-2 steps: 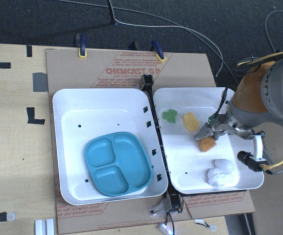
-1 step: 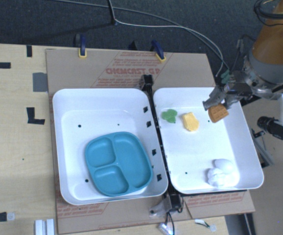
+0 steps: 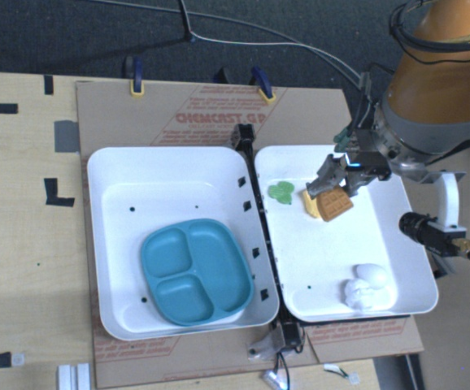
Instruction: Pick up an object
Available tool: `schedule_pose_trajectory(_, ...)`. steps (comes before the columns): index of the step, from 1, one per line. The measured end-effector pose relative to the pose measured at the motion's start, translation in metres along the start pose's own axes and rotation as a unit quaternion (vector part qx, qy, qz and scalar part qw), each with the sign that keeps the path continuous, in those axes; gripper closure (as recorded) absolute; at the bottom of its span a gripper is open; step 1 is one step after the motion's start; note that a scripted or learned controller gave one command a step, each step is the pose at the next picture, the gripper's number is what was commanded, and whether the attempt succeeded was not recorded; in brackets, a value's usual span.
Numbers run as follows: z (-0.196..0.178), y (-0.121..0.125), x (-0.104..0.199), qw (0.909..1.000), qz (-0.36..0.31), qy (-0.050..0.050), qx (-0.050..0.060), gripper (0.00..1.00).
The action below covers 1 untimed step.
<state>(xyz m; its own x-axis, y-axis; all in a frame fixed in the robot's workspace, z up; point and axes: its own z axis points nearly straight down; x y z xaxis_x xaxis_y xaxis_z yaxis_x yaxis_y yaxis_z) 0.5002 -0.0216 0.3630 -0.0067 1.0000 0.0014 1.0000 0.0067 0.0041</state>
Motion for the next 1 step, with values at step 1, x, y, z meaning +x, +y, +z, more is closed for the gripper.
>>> schedule_pose_trajectory(1,0.0220,-0.0106,0.1073,1.0000,-0.002,0.000,0.003,1.00)
